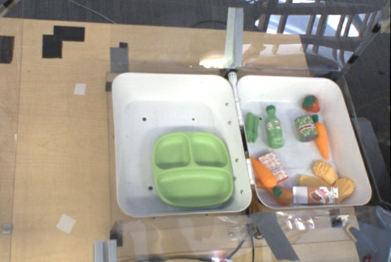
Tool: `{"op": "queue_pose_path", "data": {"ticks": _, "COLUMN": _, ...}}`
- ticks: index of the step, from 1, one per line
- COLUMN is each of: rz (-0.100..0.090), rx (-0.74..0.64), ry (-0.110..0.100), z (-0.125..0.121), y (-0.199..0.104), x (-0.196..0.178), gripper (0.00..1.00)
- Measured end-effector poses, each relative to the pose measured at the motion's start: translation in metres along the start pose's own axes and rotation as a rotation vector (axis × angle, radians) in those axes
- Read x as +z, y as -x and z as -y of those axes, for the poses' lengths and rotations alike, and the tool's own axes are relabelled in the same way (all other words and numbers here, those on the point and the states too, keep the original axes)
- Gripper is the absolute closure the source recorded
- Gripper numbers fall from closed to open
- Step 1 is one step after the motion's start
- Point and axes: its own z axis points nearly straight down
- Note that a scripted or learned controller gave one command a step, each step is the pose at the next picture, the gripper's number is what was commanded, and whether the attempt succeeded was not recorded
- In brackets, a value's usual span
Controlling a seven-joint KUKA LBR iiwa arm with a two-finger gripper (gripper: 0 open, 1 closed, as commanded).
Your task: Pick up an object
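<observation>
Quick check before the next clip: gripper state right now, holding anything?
Gripper: cannot be told from this frame. The toys lie loose in the right bin.

Wooden bench point(55, 151) with two white bins point(177, 102) side by side

The white packet point(315, 195) carries a label — its print too small to read.

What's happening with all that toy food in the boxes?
Nothing is being picked up at this moment. The right bin holds the toy food: a green bottle, a carrot, a small can, a strawberry and more. The left bin holds a green divided plate. Every toy lies loose in its bin.
</observation>
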Motion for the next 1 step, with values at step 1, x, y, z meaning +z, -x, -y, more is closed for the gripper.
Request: {"op": "queue_pose_path", "data": {"ticks": 1, "rz": 0.000, "rx": -0.056, "ry": 0.000, "z": -0.0002, "y": 0.0003, "x": -0.0002, "gripper": 1.00}}
